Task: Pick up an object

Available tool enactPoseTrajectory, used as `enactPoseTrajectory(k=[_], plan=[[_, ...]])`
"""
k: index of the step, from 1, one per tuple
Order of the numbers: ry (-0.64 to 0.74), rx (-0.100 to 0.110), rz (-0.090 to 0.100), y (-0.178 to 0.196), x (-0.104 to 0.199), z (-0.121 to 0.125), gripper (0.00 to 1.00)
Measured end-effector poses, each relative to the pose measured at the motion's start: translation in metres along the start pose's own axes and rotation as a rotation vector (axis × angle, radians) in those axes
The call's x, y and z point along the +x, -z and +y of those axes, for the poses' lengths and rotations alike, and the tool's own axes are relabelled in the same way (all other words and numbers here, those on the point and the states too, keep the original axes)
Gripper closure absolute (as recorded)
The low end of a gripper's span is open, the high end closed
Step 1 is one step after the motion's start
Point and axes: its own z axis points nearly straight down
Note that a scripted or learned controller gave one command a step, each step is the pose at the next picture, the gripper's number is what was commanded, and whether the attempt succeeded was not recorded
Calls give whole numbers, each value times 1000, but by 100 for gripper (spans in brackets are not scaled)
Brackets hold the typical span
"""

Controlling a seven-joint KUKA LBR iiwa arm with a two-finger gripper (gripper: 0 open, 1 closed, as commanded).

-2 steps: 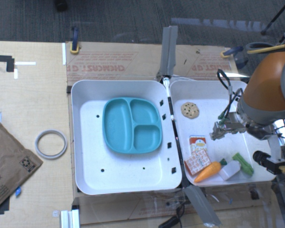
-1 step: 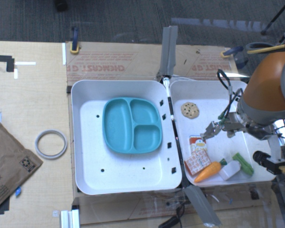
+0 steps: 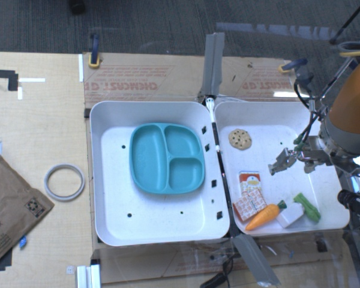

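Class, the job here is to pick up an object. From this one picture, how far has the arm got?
Done: the gripper is over the right bin. In hand: nothing shows between its fingers. Left: the whole pick. The cookie, packet, carrot, white block and green piece all lie on the bin floor, and the blue plate sits in the left bin.

Bench: a light wooden bench top [image 3: 36, 137], seen from above at a slant.
Cardboard sheet: a printed brown cardboard sheet [image 3: 150, 77] lies flat under the bins.
Left bin: a shallow white left bin [image 3: 108, 221] sits on the cardboard.
Right bin: a shallow white right bin [image 3: 270, 131] sits touching the left bin's side.
Tape roll: a grey tape ring [image 3: 64, 181] lies flat on the wood, left of the bins.
Box: a brown cardboard box [image 3: 12, 206] lies at the left edge, near the ring.
Clamps: a blue and yellow clamp [image 3: 95, 51] stands at the cardboard's far left corner; another clamp [image 3: 294, 66] stands at the far right.
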Motion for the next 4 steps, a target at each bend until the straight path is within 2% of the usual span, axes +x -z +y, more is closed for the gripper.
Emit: enactPoseTrajectory(k=[1, 2, 3, 4], plan=[[-38, 3, 2, -100, 17, -13, 0], [-122, -6, 2, -129, 11, 45, 0], [411, 0, 0, -33, 36, 77, 0], [407, -4, -1, -132, 7, 117, 0]])
